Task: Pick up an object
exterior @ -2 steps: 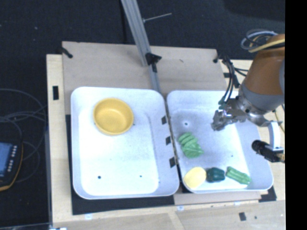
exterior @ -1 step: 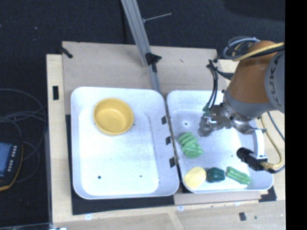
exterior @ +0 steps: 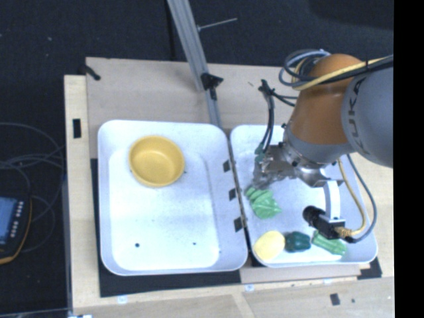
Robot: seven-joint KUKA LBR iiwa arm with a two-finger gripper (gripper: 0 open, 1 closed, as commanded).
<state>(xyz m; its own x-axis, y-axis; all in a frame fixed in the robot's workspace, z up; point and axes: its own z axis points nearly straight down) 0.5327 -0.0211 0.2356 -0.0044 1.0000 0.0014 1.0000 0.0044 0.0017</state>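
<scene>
Camera view, from above at a slant. My arm (exterior: 331, 111), grey with an orange band above the wrist, reaches in from the right and hangs over the right shallow white bin (exterior: 244, 138). My claw (exterior: 265, 172) points down near that bin's left wall, just above a light green crumpled soft object (exterior: 264, 203). Whether the claw is spread or pressed together I cannot tell; the wrist hides the tips, and nothing is seen held.

Right bin contents: the light green object lies against the left wall, about midway along it. Near the front edge sits a pale yellow rounded object (exterior: 269, 244), with a dark green small object (exterior: 297, 241) touching or just beside it on its right. Further right, toward the front right corner, lies a lighter green elongated object (exterior: 329, 245), partly under a black fitting on my cabling.

Left shallow white bin (exterior: 159, 244): a yellow round plastic bowl (exterior: 157, 161) stands upright in the rear left part, well apart from the claw.

Both bins rest side by side on the tan tabletop (exterior: 146, 85).
</scene>
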